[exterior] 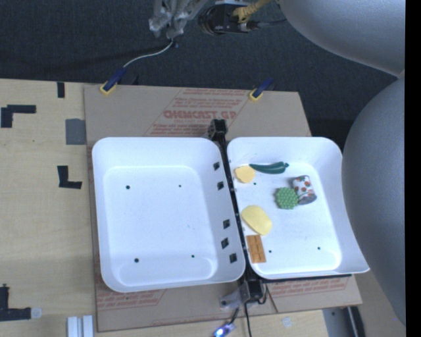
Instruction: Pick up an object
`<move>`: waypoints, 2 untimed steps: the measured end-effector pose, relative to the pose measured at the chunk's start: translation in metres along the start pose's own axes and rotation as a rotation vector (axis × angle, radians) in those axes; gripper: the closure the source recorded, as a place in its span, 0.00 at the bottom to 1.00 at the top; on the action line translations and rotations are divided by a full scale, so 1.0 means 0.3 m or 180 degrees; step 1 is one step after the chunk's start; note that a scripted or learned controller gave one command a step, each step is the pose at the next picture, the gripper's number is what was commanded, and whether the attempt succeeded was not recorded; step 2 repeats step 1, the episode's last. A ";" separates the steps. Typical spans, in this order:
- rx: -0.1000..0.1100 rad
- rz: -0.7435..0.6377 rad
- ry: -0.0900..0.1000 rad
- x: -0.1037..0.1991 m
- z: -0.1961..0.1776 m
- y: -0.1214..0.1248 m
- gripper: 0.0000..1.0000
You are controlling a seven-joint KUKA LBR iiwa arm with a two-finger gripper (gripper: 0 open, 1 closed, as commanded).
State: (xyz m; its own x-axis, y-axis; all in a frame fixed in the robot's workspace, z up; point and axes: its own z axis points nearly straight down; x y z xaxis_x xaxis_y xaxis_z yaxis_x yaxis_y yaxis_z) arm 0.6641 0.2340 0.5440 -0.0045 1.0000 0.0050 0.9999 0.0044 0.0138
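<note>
Camera view. Two white bins sit side by side on the bench (39, 197). The left bin (158, 217) holds nothing to grasp; the right bin (309, 250) holds every candidate. Near the divider lie a small yellow piece (245, 174) at the far end, a larger yellow piece (256, 219) nearer, and an orange block (255, 249) at the near-left corner. A green pepper (268, 168) lies just right of the small yellow piece. Toward the middle, a green ball (286, 198) touches a patterned cup (303, 189).

The grey arm (381, 151) crosses the right edge, high above the bins and blurred. The pincer at the far edge (172, 20) is too indistinct to judge, so whether it is released or clenched cannot be told.

Step in hand: pre-approach, with no object chosen or touched yet. The next move calls for a descent over one object. The larger yellow piece offers the most open floor on its right; the orange block and small yellow piece crowd the divider wall, and the ball and cup crowd each other. The right half of the bin floor is open.
</note>
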 end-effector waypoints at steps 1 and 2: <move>0.0105 0.0014 -0.0039 -0.033 0.577 -0.013 1.00; 0.0105 0.0014 -0.0039 -0.033 0.577 -0.013 1.00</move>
